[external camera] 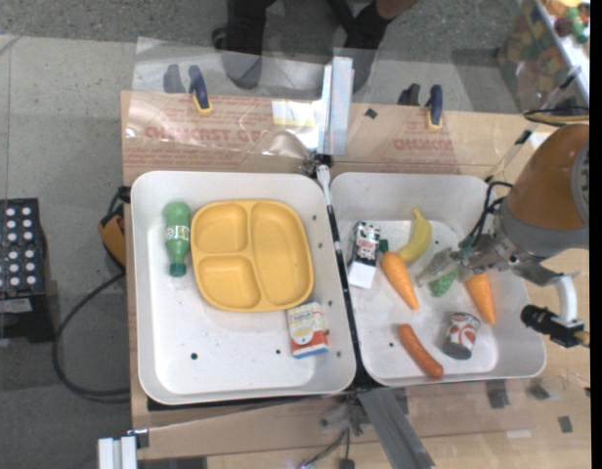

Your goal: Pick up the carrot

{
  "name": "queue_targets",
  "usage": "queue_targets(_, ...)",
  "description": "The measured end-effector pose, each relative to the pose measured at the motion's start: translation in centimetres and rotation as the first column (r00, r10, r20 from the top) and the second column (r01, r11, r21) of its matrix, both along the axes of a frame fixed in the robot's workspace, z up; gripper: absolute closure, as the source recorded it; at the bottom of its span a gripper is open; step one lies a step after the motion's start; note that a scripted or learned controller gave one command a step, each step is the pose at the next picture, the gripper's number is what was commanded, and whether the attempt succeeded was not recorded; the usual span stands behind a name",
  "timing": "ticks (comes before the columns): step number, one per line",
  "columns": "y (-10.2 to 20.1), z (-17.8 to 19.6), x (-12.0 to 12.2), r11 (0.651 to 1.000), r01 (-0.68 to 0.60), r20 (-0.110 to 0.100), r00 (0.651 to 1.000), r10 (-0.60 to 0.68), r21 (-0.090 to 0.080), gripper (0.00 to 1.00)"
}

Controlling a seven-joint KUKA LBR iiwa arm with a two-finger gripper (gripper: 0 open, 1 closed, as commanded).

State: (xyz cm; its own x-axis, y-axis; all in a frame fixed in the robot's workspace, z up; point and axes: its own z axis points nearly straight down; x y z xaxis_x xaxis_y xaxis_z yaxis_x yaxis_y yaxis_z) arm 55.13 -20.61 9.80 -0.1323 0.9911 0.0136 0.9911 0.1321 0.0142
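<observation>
Down at the front, a small printed carton (308, 329) lay by the smooth yellow plate (252, 254), while two pointy orange carrots (400, 279) lay in the right bin (433, 189) beside the gripper (455, 260), its grip unclear.

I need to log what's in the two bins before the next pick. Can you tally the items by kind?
Carrots: 2
Sausage: 1
Banana: 1
Green bottle: 1
Yellow divided plate: 1
Small cartons: 2
Can: 1
Small green item by the gripper, kind unclear: 1
Total: 10
</observation>
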Motion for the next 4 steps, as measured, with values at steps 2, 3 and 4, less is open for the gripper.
queue_targets(2, 0.4, 0.0, -3.8, 0.945, 0.328, -0.006, 0.945, -0.328, 0.007, 0.0)
queue_targets(3, 0.4, -0.3, -3.9, 0.977, 0.214, -0.015, 0.977, -0.214, 0.001, 0.0)
queue_targets(4, 0.5, 1.8, -6.9, 0.952, 0.305, -0.014, 0.952, -0.305, -0.007, 0.0)
